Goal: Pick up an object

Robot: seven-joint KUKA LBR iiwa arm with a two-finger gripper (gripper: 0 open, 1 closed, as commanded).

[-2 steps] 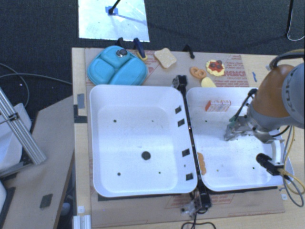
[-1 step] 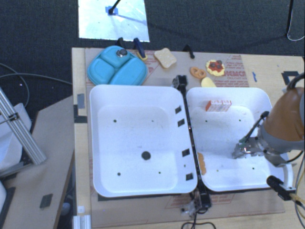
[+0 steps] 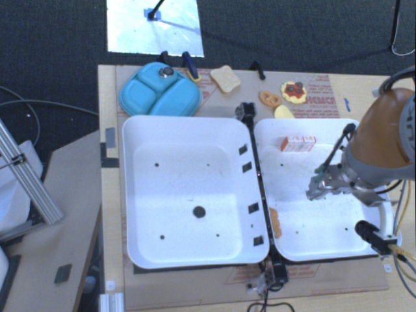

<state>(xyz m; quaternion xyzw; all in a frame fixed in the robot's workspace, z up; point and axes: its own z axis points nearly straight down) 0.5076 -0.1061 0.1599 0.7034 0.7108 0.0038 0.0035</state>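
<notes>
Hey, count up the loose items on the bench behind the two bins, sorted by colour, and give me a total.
Blue: 1, the divided plate
Tan: 2, the toast slice and the pretzel
Yellow: 2, the pizza-like piece with red topping and the plain yellow piece
Total: 5

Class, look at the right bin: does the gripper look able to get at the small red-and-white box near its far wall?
Probably yes. The small box lies alone on bare bin floor, and nothing stands between it and the gripper.
</notes>
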